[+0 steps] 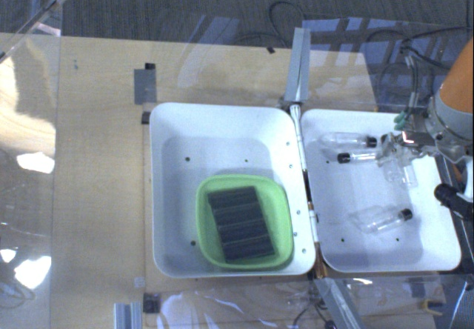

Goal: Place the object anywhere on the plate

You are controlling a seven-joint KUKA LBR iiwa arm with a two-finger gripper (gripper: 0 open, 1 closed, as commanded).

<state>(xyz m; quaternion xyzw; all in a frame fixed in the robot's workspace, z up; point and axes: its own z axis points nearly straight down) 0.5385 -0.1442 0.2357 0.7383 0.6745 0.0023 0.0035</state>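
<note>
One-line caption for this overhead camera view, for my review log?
KUKA arm's pincer hovers over clear tubes in the right bin; green plate with dark ridged block sits in left bin.

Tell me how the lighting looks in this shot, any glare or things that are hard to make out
Camera view: strong white glare patches on the bench at the left edge, with faint reflections as if from a clear sheet; the white bins are evenly lit with soft shadows; the clear tubes in the right bin nearly vanish against the white; the green plate reads sharply; the end effector at the right is slightly blurred.
</note>
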